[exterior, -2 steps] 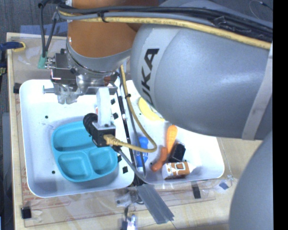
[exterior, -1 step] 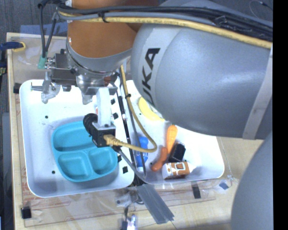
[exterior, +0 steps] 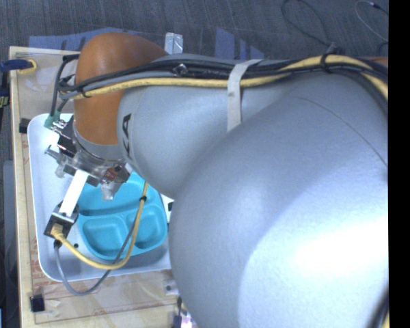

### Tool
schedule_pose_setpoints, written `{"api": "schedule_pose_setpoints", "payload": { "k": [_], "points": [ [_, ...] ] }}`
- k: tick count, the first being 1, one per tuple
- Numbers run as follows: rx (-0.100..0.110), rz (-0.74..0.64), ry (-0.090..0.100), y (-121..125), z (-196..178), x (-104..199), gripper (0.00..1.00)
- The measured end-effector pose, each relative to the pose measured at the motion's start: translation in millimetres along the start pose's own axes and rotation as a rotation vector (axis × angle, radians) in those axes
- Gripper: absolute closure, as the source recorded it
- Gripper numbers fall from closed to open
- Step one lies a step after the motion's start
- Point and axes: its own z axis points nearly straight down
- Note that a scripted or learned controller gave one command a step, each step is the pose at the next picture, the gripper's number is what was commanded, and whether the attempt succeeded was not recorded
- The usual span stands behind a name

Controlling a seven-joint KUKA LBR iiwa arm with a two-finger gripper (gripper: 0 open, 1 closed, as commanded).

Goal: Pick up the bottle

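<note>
Frankly, from the camera view most of what I get is the arm (exterior: 273, 197): its grey bulk covers the whole right and centre of the frame, with the orange band (exterior: 102, 80) at upper left and a yellow cable (exterior: 191, 80) strapped along its top. Below the band the wrist drops into a white bin (exterior: 37, 183) at the left of the frame. I see the gripper (exterior: 108, 183) hardware there, hanging over a blue compartmented tray (exterior: 116, 234) that lies in the bin's lower part, but I cannot tell how it is set. A white bar (exterior: 72, 193) slants down-left from the wrist to a small black and yellow connector (exterior: 55, 225), and a yellow cable loop (exterior: 116, 255) curves across the tray.

I cannot pick out the bottle, so its place, heading and long axis are beyond what I can report.

Around the bin, the bench (exterior: 109, 299) shows pale wood along the bottom and left edges. A blue clamp (exterior: 7, 65) sits on its upper left corner. Beyond the bench, dark grey carpet (exterior: 157, 5) runs across the top of the frame, with thin cables (exterior: 314, 5) lying on it at upper right.
</note>
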Motion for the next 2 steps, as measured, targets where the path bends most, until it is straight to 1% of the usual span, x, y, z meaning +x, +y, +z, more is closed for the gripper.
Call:
{"api": "schedule_pose_setpoints", "payload": {
  "k": [1,2],
  "points": [
    [-0.007,-0.760,0.004,-6.4,-101.0,-13.5,0.00],
    [-0.007,-1.310,0.000,-7.1,-42.5,-17.3,0.00]
  ]
}}
